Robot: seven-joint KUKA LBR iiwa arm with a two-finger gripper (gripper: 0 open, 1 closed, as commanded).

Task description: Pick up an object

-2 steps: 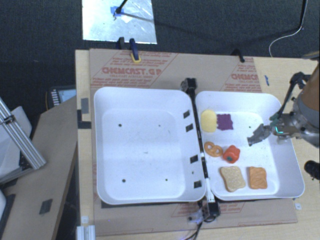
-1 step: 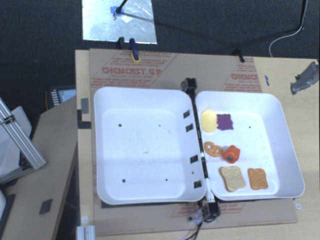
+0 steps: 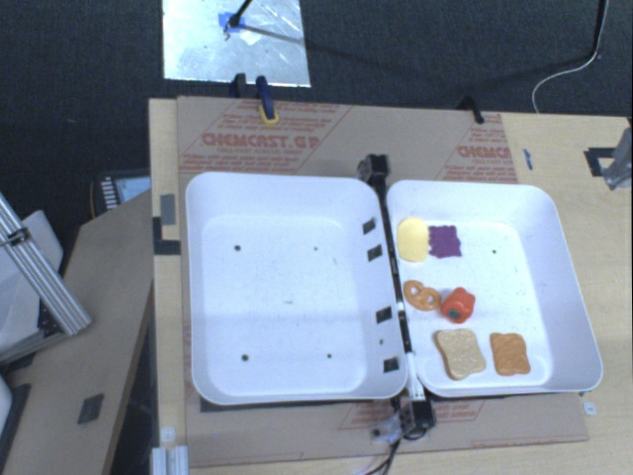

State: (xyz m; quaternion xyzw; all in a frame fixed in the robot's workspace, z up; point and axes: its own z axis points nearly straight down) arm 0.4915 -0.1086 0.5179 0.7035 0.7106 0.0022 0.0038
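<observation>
The right bin (image 3: 554,265) holds several small toy foods along its left and near sides. A yellow rounded piece (image 3: 413,238) lies next to a flat purple piece (image 3: 444,241) near the bin's left wall. Below them an orange pretzel (image 3: 421,296) touches a red-orange pepper with a green stem (image 3: 457,306). At the near edge a pale bread slice (image 3: 460,353) lies beside a smaller orange-brown toast (image 3: 509,354). All of them rest loose on the bin floor, with nothing touching them.
The left bin (image 3: 203,206) sits against the right one, joined by black clips (image 3: 386,315). Both rest on a cardboard sheet (image 3: 297,137). A grey part (image 3: 621,161) pokes in at the right edge. A shiny plate (image 3: 235,28) lies on the floor beyond the bench.
</observation>
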